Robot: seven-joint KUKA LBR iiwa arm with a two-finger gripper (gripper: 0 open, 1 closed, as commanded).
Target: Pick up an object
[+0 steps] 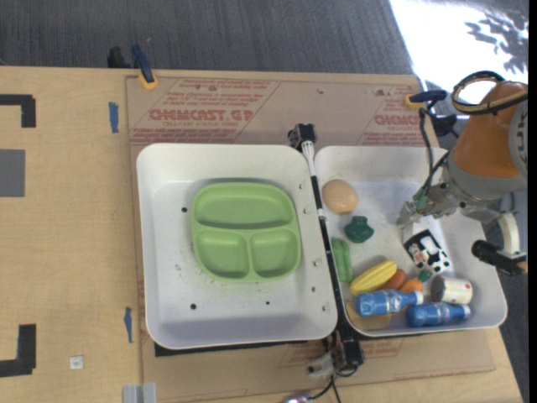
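The right bin [377, 170] holds several small items: a tan egg-shaped piece [340, 196], a dark green lump [360, 229], a long green piece [342, 259], a yellow banana-like toy [373, 275], an orange piece [408, 283], two blue bottles [382, 303] [437, 314], a white cup [456, 290] and a black-and-white toy [426, 253]. My gripper [419, 206] hangs low over the bin's right half, just above the black-and-white toy and right of the dark green lump. Nothing shows in its grasp.
The left bin [159, 225] holds a green divided plate [246, 229]. The arm's orange band [491, 137] and cables stand over the right bin's far right corner. A ridge with a black clamp [300, 134] separates the bins.
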